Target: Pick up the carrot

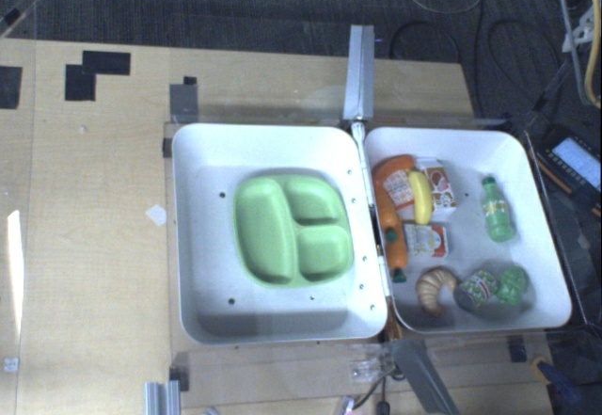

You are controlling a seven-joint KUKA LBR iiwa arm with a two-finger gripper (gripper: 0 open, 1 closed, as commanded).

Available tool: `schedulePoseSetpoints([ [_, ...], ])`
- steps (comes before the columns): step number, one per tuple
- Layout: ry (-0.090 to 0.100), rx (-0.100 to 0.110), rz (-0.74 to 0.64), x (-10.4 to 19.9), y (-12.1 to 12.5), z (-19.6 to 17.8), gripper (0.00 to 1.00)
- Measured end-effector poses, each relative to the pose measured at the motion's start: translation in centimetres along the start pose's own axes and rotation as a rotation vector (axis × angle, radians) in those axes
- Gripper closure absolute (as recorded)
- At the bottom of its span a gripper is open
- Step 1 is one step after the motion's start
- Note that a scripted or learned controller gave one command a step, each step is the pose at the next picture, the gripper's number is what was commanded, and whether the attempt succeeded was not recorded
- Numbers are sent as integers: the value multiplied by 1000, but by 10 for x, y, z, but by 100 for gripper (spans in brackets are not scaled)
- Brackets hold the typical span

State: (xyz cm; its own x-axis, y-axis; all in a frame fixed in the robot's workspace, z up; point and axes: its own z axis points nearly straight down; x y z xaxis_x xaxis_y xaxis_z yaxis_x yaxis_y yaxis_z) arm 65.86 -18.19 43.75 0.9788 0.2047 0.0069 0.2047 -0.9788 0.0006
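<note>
Camera view gives me no way to tell whether my gripper is open or closed, and I claim nothing held. My target, the carrot [388, 208], lies in the right bin [523, 151], pressed along its left wall. 1 banana [420, 197] rests against its thick end, probably tumbled there loose, so a clean grip looks awkward.

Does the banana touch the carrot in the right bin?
Cannot tell. In the camera view the banana lies on an orange packet beside the carrot, which runs along the right bin's left wall; no clear gap or contact shows.
</note>
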Motion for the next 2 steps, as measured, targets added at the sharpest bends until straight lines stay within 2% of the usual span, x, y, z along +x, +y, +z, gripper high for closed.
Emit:
schedulePoseSetpoints([
  [1, -2, 2, -78, 26, -101, 1, 0],
  [2, -3, 2, -92, 32, -139, 2, 0],
])
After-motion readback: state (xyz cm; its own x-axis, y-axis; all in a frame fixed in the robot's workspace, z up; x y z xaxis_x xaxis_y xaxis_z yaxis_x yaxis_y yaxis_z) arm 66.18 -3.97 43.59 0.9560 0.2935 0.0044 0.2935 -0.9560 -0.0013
